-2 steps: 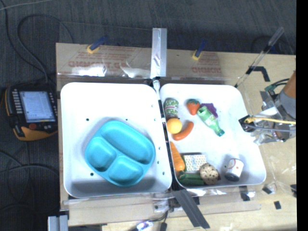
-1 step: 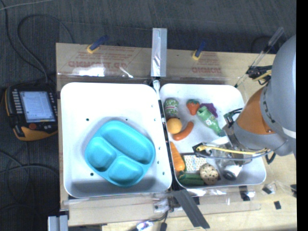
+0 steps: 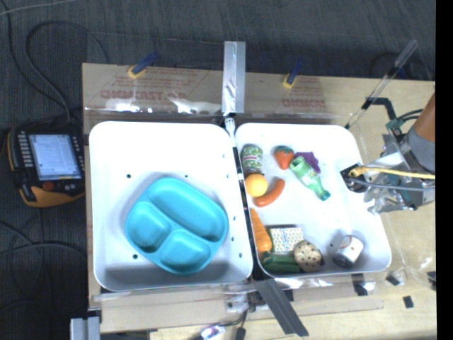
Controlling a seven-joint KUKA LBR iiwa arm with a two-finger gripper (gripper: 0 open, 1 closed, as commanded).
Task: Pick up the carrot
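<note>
The pickup has not begun, as far as the view shows. The carrot (image 3: 260, 234) lies untouched in the right bin (image 3: 347, 214), tight against that bin's left wall, in its near-left part. The end effector (image 3: 388, 193) hangs at the right rim of the same bin, well apart from the carrot, with the whole width of the bin between them. Nothing can be seen in its grip, and I cannot tell whether it is spread or pressed together, because the metal parts blur into each other at this angle. By my reading, the whole job is left: crossing to the left, coming down, closing, and lifting.

The carrot's long axis runs far to near, almost parallel to the wall, leaning slightly rightward toward the near end. The thin tip seems to point far and the thicker end near. A patterned box (image 3: 284, 238) sits just beside it on the right, and a dark green vegetable (image 3: 282, 263) lies at its near end. A yellow fruit (image 3: 255, 184) and an orange-red curved piece (image 3: 270, 192) lie just beyond its far tip. Its left side is walled in, so access looks cramped.
</note>
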